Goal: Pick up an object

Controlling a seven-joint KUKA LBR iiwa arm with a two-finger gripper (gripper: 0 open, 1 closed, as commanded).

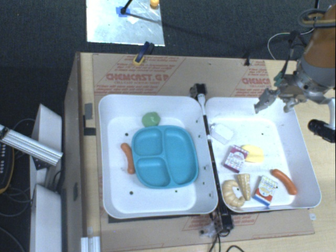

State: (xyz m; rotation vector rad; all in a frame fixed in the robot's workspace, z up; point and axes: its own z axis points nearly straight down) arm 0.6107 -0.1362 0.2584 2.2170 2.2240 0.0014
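From above, the gripper (276,102) hangs over the right bin's (302,140) far edge, fingers spread apart and holding nothing. Nearer than it in that bin lie a clear packet (221,133), a yellow piece (254,154), a croissant (233,192) and a sausage (284,181) — all well apart from the gripper.

Tray (164,156) in left bin (113,140); croissant (233,191), perhaps, in right bin (299,140)

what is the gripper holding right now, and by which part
Nothing. The gripper hangs open above the right bin's far edge with nothing between its fingers; the sausage and other items lie untouched below.
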